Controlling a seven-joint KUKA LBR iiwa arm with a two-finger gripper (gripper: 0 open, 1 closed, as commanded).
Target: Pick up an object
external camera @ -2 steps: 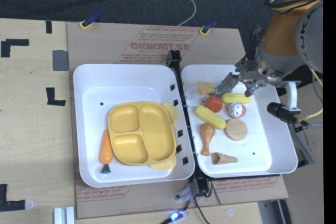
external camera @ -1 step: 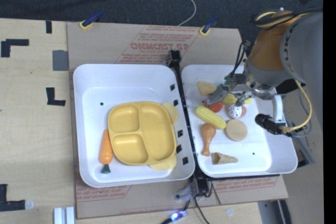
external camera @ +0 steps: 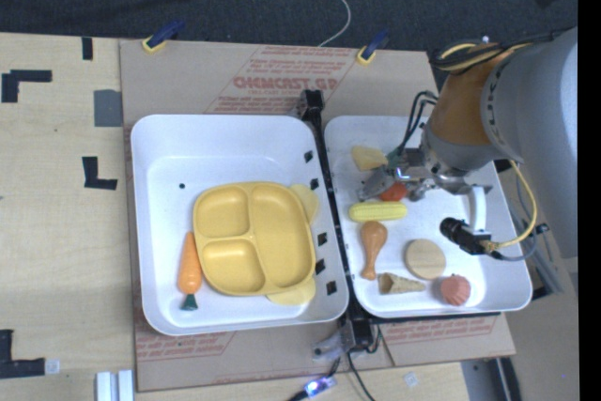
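My gripper (external camera: 398, 176) reaches down into the right bin (external camera: 502, 296), near its upper middle. A small red object (external camera: 393, 193) lies right under it, partly hidden by the gripper. Just below that lies a yellow corn-like stick (external camera: 377, 212). A pale yellow piece (external camera: 367, 157) sits to the gripper's upper left. Lower in the same bin are a tan drumstick (external camera: 374, 247), a round beige cookie (external camera: 424, 258), a tan wedge (external camera: 401, 283) and a pinkish-red fruit (external camera: 454, 289).
The left bin (external camera: 160, 146) holds a yellow divided plate (external camera: 254, 235) and an orange carrot (external camera: 190, 266) beside it. The bins meet at a black-clipped divider (external camera: 322, 192). The grey and orange arm (external camera: 488, 113) covers the right bin's upper right.
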